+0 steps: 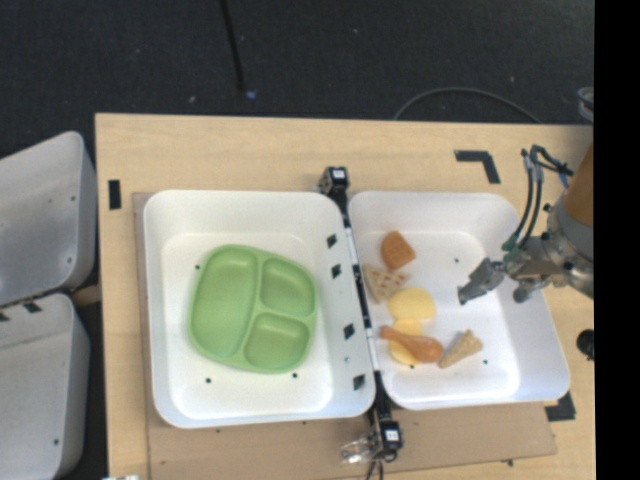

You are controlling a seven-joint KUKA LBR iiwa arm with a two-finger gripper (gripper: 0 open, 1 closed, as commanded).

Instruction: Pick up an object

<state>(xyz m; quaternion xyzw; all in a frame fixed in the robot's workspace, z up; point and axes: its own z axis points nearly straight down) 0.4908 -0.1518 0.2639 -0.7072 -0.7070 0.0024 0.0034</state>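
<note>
The gripper point(487, 280) hung over the right bin point(500, 383), toward its three o'clock side, reaching in from the arm point(570, 238) at the right edge. Whether its fingers were spread or closed could not be told from this slanted overhead angle, and nothing could be seen caught between them.

The likely targets lay in a loose cluster toward the bin's nine o'clock side, close to the divider shared with the left bin point(170, 388). An orange-brown block point(397, 250) sat at the cluster's twelve o'clock. Just below it lay a waffle-like piece point(380, 283), then a pale yellow round piece point(412, 305). An orange carrot-like piece point(415, 346) touched the yellow one from six o'clock, and a tan wedge point(462, 348) lay at about four o'clock, nearest the gripper.

The left bin held a green divided plate point(253, 308), roughly centred, probably as the drop-off spot. The wedge, standing apart from the others, looked like the easiest pick; the touching pieces would probably shift together.
</note>
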